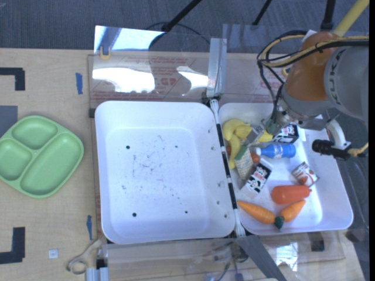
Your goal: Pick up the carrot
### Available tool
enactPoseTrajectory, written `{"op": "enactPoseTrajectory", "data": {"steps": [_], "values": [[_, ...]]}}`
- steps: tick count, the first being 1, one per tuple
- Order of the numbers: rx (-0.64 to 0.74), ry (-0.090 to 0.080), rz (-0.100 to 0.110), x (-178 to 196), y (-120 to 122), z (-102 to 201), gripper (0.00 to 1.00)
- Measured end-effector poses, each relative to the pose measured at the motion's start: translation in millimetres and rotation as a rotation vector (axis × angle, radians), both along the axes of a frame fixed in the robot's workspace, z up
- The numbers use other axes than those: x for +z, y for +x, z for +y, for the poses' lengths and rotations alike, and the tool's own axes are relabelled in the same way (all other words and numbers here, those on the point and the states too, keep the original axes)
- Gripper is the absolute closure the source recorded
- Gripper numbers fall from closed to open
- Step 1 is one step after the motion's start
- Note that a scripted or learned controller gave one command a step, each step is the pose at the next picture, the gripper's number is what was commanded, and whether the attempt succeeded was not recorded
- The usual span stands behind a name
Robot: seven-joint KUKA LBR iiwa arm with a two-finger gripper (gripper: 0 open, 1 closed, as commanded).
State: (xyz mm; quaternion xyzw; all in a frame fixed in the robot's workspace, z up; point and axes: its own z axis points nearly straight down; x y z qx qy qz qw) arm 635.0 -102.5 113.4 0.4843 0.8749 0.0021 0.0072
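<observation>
The carrot (pixel 256 211) is orange and tapered, and it lies near the front edge of the right bin (pixel 334 215). A second orange piece (pixel 294 208) with a green stub (pixel 279 220) lies just to its right. My gripper (pixel 248 144) hangs lower over the back left of this bin, beside the yellow banana (pixel 236 132). It is well behind the carrot and apart from it. The grey arm with its orange band (pixel 307 69) comes in from the upper right.
The right bin also holds a blue-and-white bottle (pixel 278 151), a black-and-white carton (pixel 258 177), a small red-and-white can (pixel 304 173), a red-orange vegetable (pixel 290 193) and a dark packet (pixel 287 133). The left bin (pixel 158 168) sits alongside. A green divided plate (pixel 38 155) lies at the far left.
</observation>
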Motion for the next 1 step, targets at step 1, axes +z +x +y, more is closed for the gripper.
{"op": "enactPoseTrajectory", "data": {"steps": [1], "values": [[0.170,0.001,0.009,-25.9,-9.5,5.0,0.00]]}}
